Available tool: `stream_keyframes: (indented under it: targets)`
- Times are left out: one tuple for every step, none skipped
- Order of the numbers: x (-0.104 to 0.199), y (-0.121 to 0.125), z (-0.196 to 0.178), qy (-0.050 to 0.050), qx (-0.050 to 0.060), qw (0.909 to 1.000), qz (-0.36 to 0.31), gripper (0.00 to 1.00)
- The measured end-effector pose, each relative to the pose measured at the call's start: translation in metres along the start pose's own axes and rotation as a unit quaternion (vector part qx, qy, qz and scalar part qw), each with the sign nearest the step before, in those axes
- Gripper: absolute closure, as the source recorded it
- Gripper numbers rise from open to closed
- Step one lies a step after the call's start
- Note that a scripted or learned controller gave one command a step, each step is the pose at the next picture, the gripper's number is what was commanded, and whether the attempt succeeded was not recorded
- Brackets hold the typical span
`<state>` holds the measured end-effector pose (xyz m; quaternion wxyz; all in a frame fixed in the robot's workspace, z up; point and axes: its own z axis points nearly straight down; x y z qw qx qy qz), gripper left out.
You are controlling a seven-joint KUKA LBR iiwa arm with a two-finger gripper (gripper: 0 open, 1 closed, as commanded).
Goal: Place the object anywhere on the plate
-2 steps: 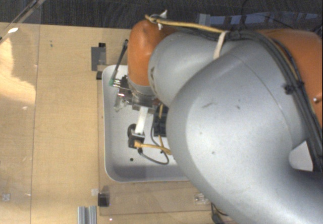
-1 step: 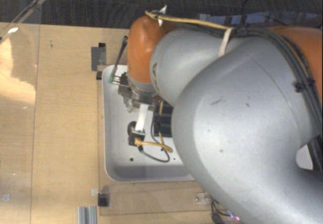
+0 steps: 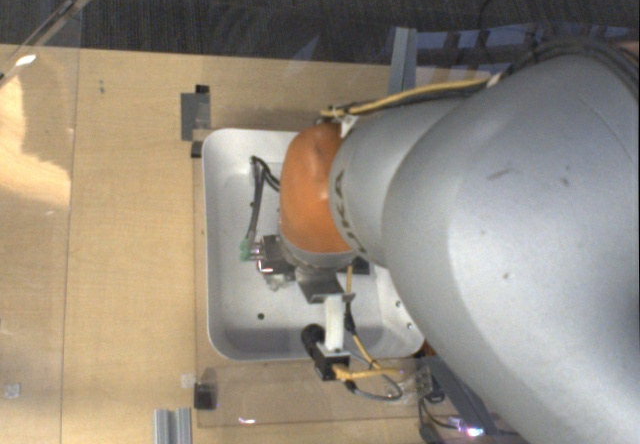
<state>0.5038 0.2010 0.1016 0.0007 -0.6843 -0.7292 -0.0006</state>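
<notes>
Where the arm [image 3: 480,222] reaches down into the white bin [image 3: 225,262], its orange band [image 3: 308,194] and wrist cover the tool end. Gripper: beneath the wrist, hidden; grip state cannot be told. Object: not identifiable; presumably under the wrist. Plate: likewise concealed. Direction from gripper to object or plate: undetermined, so is the object's long axis. Surroundings: bare bin floor left of wrist; wooden bench [image 3: 110,262] beyond.
</notes>
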Motion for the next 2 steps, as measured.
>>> stream_keyframes:
  targets:
    - [-0.014,0.078,-0.115,0.000,-0.003,0.9937,-0.112,1.00]
    - [-0.009,0.027,0.007,0.000,-0.003,0.9968,-0.080,1.00]
